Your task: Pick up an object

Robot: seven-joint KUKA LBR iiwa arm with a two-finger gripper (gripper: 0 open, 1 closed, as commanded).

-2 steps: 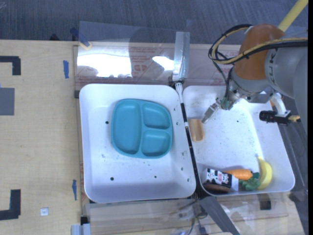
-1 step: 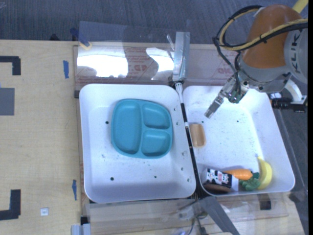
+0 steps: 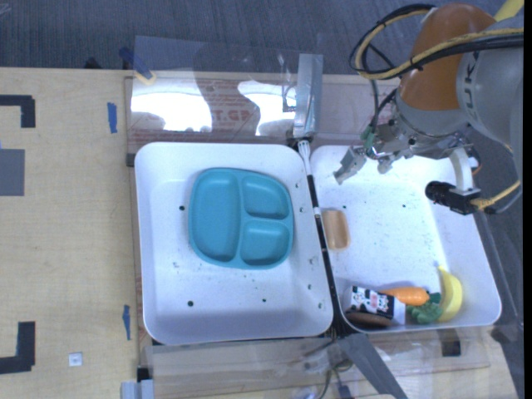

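Observation:
In the right bin (image 3: 465, 223) a tan bread-like block (image 3: 336, 228) lies against the left wall. Along the front edge sit a black-and-white carton (image 3: 370, 302), an orange carrot (image 3: 411, 295) with green leaves (image 3: 428, 310), and a yellow banana (image 3: 451, 293). My gripper (image 3: 366, 165) hangs over the bin's back left corner, above and behind the tan block. Its fingers are spread open with nothing between them.
The left bin (image 3: 158, 223) holds a blue divided plate (image 3: 242, 218). A metal divider post (image 3: 307, 98) stands behind the seam between the bins. Black and yellow cables (image 3: 391, 32) loop off the arm. A black part of the arm (image 3: 449, 196) overhangs the right bin's right side.

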